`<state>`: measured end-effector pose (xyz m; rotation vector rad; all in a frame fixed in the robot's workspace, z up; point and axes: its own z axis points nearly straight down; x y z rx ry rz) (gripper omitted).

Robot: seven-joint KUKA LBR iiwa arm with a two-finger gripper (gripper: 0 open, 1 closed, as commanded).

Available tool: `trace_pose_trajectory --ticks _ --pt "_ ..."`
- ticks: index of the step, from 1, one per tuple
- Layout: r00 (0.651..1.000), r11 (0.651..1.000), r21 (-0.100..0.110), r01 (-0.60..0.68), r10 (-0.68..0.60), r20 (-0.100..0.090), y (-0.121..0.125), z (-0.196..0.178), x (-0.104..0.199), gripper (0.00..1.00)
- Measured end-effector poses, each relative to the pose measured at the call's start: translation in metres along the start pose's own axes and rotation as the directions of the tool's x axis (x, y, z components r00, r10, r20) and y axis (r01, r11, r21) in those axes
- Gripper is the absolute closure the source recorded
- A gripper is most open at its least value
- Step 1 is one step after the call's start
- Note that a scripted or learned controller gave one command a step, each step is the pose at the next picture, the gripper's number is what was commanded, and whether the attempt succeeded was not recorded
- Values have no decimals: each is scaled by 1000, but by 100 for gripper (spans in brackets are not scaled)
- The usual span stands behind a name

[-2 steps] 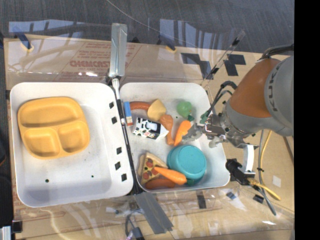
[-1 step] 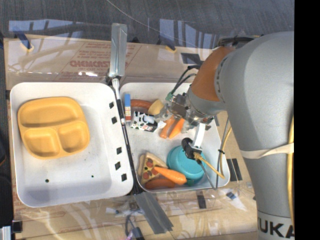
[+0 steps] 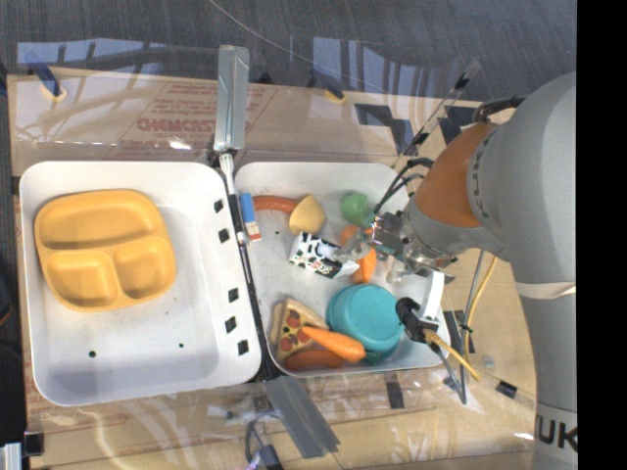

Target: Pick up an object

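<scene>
My gripper [image 3: 380, 243] hangs low over the middle right of the right bin [image 3: 257, 292], below the arm's orange band. A small orange carrot piece [image 3: 367, 266] stands just under and in front of it, touching or almost touching. A green ball [image 3: 355, 205] lies just behind the gripper, and a black-and-white patterned block [image 3: 315, 255] lies to its left. A teal bowl [image 3: 364, 319] sits at the front of the bin. Whether anything is held is hidden by the wrist.
The right bin also holds a yellow pear-like piece [image 3: 307, 213], a red sausage [image 3: 276, 204], a pizza slice [image 3: 289, 323] and a long carrot [image 3: 333, 342]. In the left bin [image 3: 147, 360] rests a yellow divided tray [image 3: 103, 246]. A metal bar [image 3: 231, 96] stands behind the bins.
</scene>
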<state>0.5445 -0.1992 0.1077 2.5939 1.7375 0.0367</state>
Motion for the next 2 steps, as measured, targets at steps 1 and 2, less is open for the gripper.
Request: trace_pose_trajectory --ticks 1,2 --pt "1000 1000 -13 8 -8 -3 5 -16 3 100" --pt "991 991 -9 -137 137 4 -3 -1 76 100"
